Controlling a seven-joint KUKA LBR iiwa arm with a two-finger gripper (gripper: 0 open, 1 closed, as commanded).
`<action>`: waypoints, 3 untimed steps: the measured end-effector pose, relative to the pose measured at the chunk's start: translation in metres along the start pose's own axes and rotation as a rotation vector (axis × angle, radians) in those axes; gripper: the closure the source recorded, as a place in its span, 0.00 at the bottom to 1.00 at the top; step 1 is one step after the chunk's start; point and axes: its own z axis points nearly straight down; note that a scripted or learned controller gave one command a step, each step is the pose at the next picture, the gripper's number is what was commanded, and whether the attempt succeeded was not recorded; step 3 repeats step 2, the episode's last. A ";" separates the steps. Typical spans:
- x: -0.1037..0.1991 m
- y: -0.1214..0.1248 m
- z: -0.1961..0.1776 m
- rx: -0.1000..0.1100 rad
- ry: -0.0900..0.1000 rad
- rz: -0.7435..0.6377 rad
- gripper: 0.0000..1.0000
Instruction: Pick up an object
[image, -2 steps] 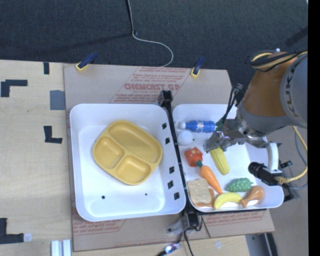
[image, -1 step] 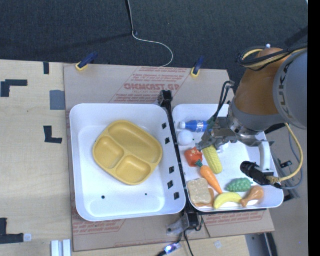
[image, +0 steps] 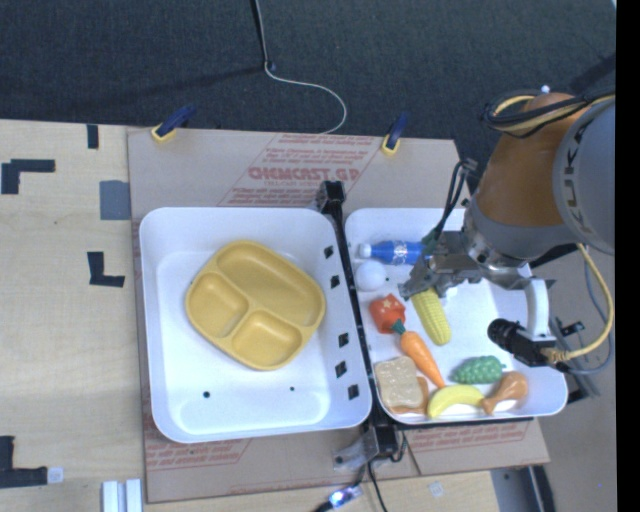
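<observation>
My end effector (image: 432, 283) hangs over the right bin (image: 545, 408), at the upper end of the corn cob (image: 431, 314), in the right half of the frame. From this angle I cannot tell how my end effector is set, or whether it grips anything; my own wrist covers it.

The corn cob looks like my target. It lies slanted near the middle of the right bin, with the tomato (image: 387, 312) just beside it on the left and the carrot (image: 421, 356) below. To do this well, I judge I should come straight down astride the narrow width of the cob, not along its length, and keep clear of the tomato so I don't nudge it. The cob is round and smooth, so a centred grip matters; off-centre and it may roll out.

Above it lie a water bottle (image: 393, 252) and a white egg (image: 370, 275). Along the lower edge sit a slice of bread (image: 399, 385), a banana (image: 455, 399), a green piece (image: 478, 370) I take for broccoli, and a brownish item (image: 507, 390) I cannot name. The left bin (image: 165, 235) holds a yellow divided plate (image: 255, 303).

My arm hides the upper right corner of the right bin, and the cob's top end is partly under my wrist.
</observation>
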 end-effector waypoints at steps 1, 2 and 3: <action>0.000 -0.009 0.018 0.003 -0.001 0.001 1.00; 0.001 0.001 -0.001 -0.002 0.000 -0.001 1.00; 0.001 0.001 -0.001 -0.002 0.000 -0.001 1.00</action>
